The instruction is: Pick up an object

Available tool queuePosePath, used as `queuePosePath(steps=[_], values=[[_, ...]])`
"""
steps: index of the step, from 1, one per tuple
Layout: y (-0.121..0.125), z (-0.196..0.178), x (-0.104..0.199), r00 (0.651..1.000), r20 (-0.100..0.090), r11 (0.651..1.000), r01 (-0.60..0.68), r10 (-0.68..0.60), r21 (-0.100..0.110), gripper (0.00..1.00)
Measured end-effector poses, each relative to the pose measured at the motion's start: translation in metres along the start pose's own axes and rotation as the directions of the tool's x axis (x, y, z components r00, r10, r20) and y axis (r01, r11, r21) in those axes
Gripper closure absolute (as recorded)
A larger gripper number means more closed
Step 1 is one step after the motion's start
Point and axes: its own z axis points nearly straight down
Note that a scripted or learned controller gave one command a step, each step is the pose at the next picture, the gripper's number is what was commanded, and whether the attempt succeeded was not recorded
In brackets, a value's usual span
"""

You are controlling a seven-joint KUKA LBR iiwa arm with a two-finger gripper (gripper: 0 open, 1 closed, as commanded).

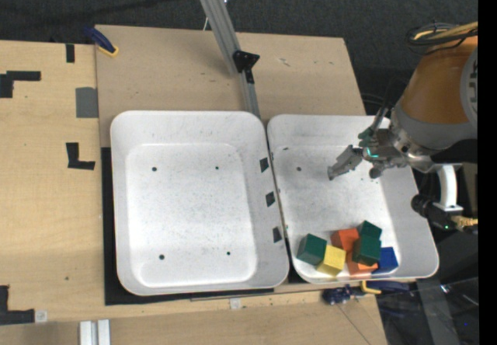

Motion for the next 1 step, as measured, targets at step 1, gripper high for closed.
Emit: queuePosePath(steps=[1], values=[[0.001, -0.0027, 0.0, 1.0, 0.001, 1.0, 0.002, -0.002, -0.005, 0.0]])
